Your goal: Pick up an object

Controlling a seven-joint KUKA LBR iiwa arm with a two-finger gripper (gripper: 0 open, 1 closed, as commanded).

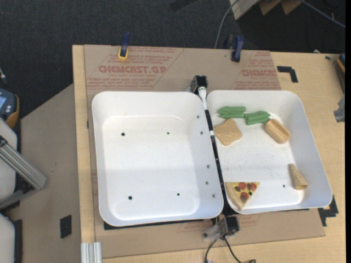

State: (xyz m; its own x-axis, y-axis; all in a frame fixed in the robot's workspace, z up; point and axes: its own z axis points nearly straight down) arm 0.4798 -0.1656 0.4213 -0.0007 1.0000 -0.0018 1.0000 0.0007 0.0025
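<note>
Toys all in right bin (307,147) — toast slice (227,131), pizza wedge (243,191), green pieces (232,112). Nothing lifted; picking step not begun. Claw state cannot be told. Next: descend over one piece.

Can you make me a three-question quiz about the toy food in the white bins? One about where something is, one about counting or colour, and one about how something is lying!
1. Where is the pizza slice?
A. Near corner of the right bin, close to the divider
B. Middle of the left bin
C. On the cardboard outside the bins

2. How many green pieces are in the right bin?
A. None
B. Two
C. Five

3. How do the toast slice and the pizza slice sit?
A. Stacked
B. Touching side by side
C. Apart, with bare bin floor between them

Answers:
1 A, it lies at the right bin's front left.
2 B, two green pieces lie side by side at the back.
3 C, white floor separates them.
</note>
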